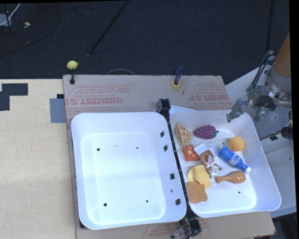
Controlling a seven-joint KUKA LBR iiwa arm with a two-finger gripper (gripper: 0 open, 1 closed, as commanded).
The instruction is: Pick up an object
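Note:
The right bin [267, 178] holds several toy foods: a waffle wedge [183, 135], a purple eggplant [205, 132], an orange ball [236, 144], a blue bottle [233, 158], a brown drumstick [231, 177], a red piece [190, 153], a brown-and-white packet [210, 162], yellow pieces [200, 175] and a tan slab [196, 192]. My gripper [247, 111] hangs over the bin's far right corner, above and behind the orange ball. Its fingers stand open with nothing between them.
The left bin [119, 166] lies beside the right one, joined by a black clamp strip [171, 160]. Cardboard [119, 93] lies under both bins. A yellow-topped peg [72, 66] and a blue-yellow clip [177, 77] stand at the cardboard's far edge.

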